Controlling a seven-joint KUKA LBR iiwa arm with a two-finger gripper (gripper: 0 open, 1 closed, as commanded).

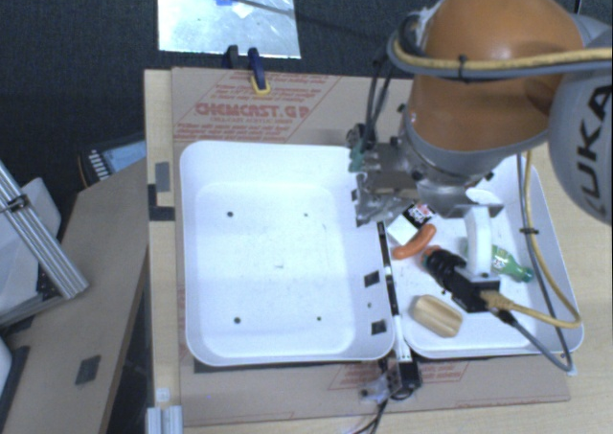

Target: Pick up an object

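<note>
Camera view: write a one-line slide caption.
KUKA arm's tool hangs at the left edge of the right shallow white bin, near an orange sausage-shaped piece and a tan oval block.

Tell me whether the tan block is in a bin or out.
In: the tan block lies flat on the floor of the bin under the arm, near its front rim.

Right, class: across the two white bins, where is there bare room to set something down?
The left bin has a wide bare floor, bordered by its rim all round. The right bin is crowded: an orange piece, a wooden block and a green piece cluster beneath the arm, leaving little room.
</note>
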